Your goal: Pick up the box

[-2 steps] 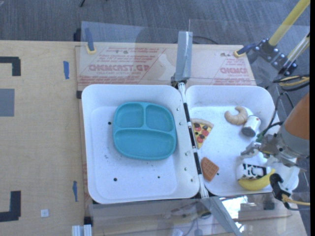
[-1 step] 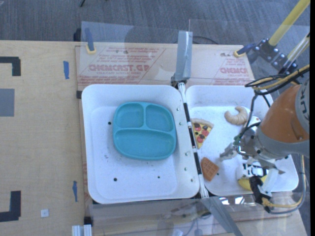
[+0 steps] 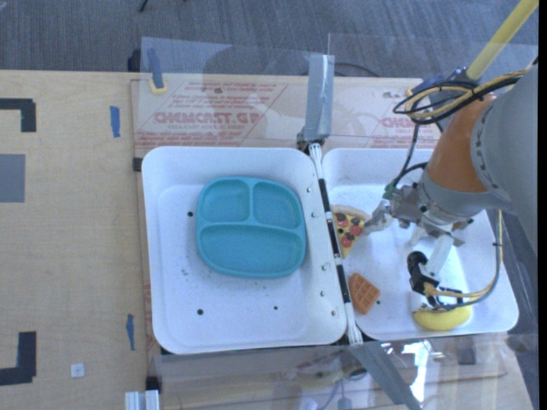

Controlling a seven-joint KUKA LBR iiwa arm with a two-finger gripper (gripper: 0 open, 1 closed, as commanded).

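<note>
While the hand [image 3: 382,214] is hovering in the right bin [image 3: 367,171] beside the pizza slice [image 3: 349,226], I'm guessing it's only approaching, since I can't tell where the box is lying or whether the hand's apart or together, so finding the box is coming next.

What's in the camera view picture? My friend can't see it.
A robot arm reaches over the right white bin, its gripper beside a pizza slice; a waffle and a banana lie nearby. The left bin holds a blue divided plate.
</note>
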